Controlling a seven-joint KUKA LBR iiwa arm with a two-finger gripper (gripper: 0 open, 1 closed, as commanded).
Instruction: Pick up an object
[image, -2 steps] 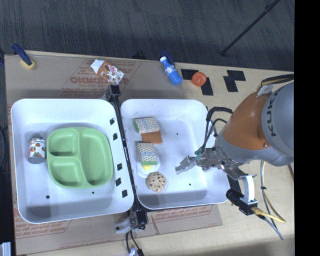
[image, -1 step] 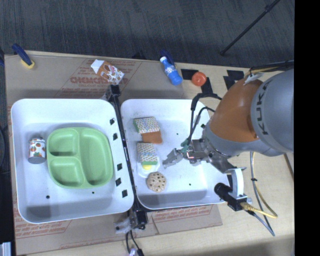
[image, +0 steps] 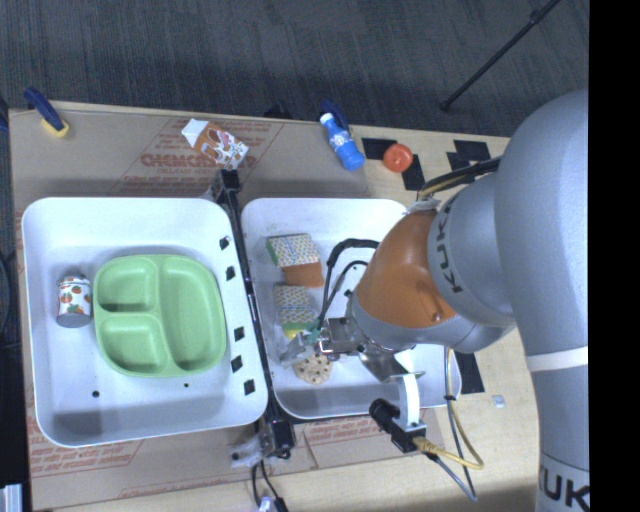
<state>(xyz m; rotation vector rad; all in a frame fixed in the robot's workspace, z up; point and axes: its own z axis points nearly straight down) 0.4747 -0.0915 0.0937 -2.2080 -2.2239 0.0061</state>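
Your pincer (image: 322, 343) is low in the right bin (image: 430, 400), and from this angle the wrist hides too much of it, so you cannot tell how it is set. Just below it lies a speckled round piece (image: 314, 370), the likeliest target; just above sit a patterned block (image: 295, 303) and, farther up, a boxy green-and-orange item (image: 293, 250). You appear to be at the reach-and-grasp step, with nothing visibly lifted. Next you'd need a clean close on one item, then a straight rise. Well off to the far side, the other bin holds a green divided tray (image: 160, 315) and a small can (image: 73, 300).
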